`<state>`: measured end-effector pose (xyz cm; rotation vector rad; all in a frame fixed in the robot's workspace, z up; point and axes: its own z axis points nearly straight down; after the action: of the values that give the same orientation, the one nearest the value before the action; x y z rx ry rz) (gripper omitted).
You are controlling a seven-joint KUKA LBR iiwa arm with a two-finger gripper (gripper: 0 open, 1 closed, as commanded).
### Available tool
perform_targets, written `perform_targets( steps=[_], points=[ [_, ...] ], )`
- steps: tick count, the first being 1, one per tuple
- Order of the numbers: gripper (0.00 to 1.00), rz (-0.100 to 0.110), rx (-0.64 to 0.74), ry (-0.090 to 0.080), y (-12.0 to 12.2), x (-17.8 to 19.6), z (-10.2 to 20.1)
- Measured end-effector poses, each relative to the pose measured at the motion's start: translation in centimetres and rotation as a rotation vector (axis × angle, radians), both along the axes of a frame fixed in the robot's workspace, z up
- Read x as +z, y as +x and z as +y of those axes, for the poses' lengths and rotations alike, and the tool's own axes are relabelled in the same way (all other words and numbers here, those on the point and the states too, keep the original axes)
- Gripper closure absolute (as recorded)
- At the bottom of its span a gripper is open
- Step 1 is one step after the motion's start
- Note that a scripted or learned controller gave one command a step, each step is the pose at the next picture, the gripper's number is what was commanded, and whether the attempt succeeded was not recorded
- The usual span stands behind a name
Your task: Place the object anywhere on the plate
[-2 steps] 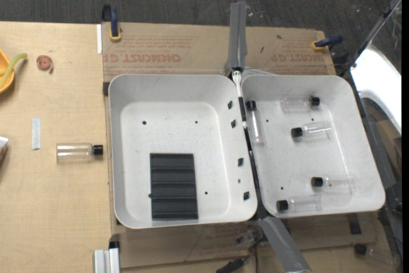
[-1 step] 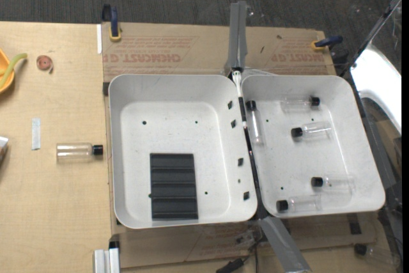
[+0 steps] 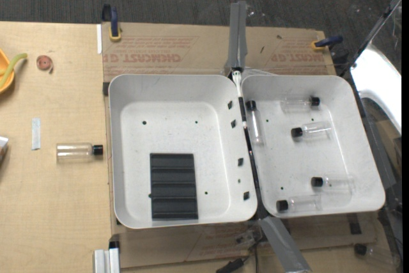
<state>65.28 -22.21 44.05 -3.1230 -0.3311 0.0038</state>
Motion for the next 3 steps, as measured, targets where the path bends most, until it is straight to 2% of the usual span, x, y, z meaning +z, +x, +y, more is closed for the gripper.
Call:
perform_targets(
  steps=[3],
  points=[
    [0.0, 0.0, -0.009, 0.0, -0.1, -0.01, -0.06]
  ],
)
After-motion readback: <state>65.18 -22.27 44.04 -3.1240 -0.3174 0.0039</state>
